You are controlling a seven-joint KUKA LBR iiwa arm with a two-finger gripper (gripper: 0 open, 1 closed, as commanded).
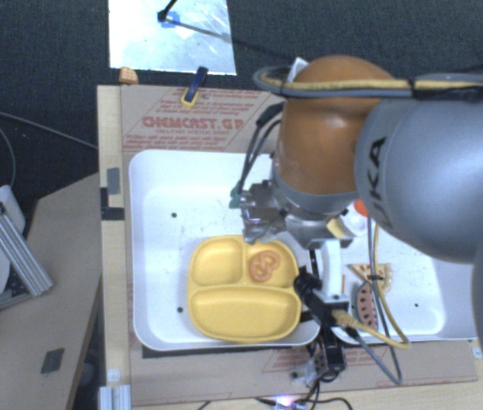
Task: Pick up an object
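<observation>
Pincer [288, 229], grip state not discernible, over yellow tray [241, 310] w/ orange piece [264, 266], perhaps pretzel, at tray's 1 o'clock.

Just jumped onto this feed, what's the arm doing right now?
The grey arm hangs over the left white bin, with its gripper low over the top edge of the yellow divided plate. A small orange pretzel-shaped piece lies in the plate's upper right compartment, just below the gripper. The plate lies flat in the bin, and no grasp is visible.
</observation>
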